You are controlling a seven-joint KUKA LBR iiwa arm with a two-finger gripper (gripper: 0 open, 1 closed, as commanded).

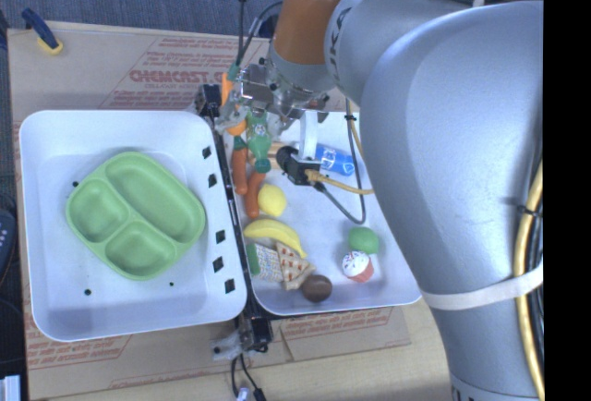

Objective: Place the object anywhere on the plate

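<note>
A green divided plate (pixel 136 213) lies in the left bin (pixel 46 297). My gripper (pixel 257 136) hangs over the upper left corner of the right bin (pixel 392 293), just above a cluster of toy food. Under and beside it lie orange carrots (pixel 242 170) and a green bottle-like piece (pixel 259 148). The arm's wrist hides the fingertips.
In the right bin lie a yellow lemon (pixel 271 200), a banana (pixel 274 231), a waffle-like wedge (pixel 288 264), a brown ball (pixel 317 287), a green ball (pixel 364 239), a red and white toy (pixel 356 267) and a blue packet (pixel 334 159). Black clips (pixel 218 196) line the wall between the bins.
</note>
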